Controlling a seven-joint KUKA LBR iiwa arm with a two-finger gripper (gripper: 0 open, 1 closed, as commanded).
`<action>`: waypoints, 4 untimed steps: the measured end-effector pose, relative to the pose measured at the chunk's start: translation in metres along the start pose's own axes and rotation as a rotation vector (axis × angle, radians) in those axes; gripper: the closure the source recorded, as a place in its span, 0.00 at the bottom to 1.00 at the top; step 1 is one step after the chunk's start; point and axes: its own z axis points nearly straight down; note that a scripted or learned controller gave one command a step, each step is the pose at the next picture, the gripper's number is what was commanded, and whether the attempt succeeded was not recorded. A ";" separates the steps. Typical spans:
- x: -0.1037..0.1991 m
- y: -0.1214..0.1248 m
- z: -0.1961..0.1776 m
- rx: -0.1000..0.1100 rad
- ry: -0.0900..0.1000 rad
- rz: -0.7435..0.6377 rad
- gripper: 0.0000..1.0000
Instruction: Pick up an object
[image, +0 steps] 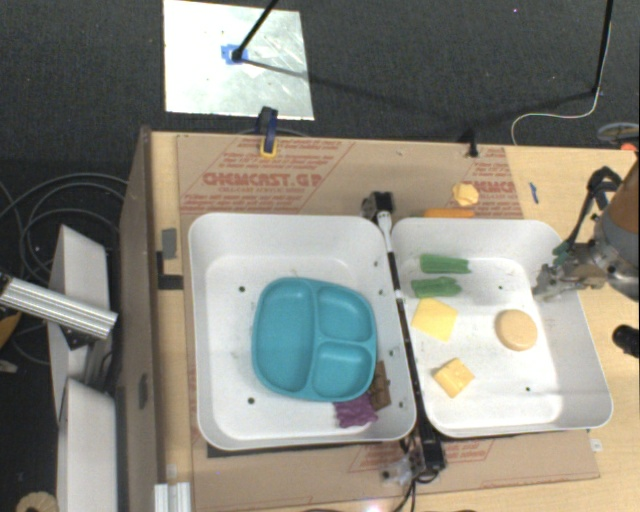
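Note:
The right bin (560, 400) holds two green pieces (443, 264) (436, 287), a yellow wedge (434, 319), a yellow cube (453, 377) and a round tan disc (517, 329). My gripper (557, 279) hangs over the bin's right side, up and to the right of the tan disc and apart from it. Nothing shows in its grasp.
In the left bin (220, 300) lies a blue divided plate (315, 338), with a purple scrap (352, 412) and a brown piece (381, 385) at its lower right. A yellow-orange toy (465, 193) and an orange strip (450, 212) rest on the cardboard behind the right bin.

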 end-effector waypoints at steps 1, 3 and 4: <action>0.077 -0.002 -0.041 0.005 0.008 -0.011 1.00; 0.023 -0.028 0.023 0.015 0.004 0.005 0.00; 0.003 0.006 0.076 0.010 0.004 -0.002 0.00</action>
